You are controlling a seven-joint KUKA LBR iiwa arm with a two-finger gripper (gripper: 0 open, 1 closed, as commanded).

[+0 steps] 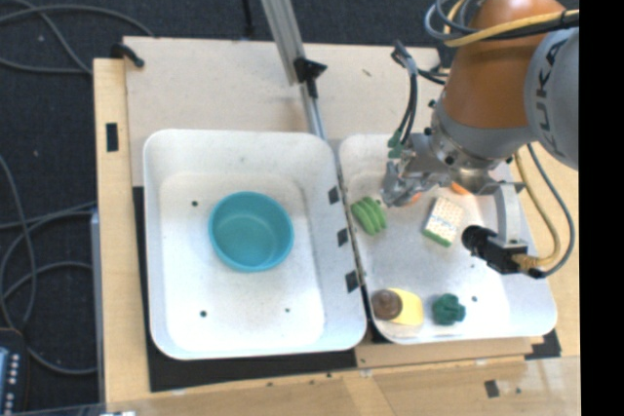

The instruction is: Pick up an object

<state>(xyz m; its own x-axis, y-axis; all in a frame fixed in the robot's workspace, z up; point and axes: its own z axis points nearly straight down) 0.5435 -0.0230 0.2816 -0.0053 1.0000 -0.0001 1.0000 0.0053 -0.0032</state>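
Camera view: gripper [398, 191] low in right bin [517, 312], finger spread impossible to tell, just beside green ridged object [370, 214], with pale box [442, 220] near, yellow-and-brown object [398, 307] and dark green object [448, 309] nearer front, teal bowl [252, 229] in left bin [175, 307].

The gripper [402, 190] hangs over the right bin [507, 307]. Left of it lies a ridged toy [369, 214], right a box [442, 221]; a bowl [252, 230] sits in the left bin [175, 307].
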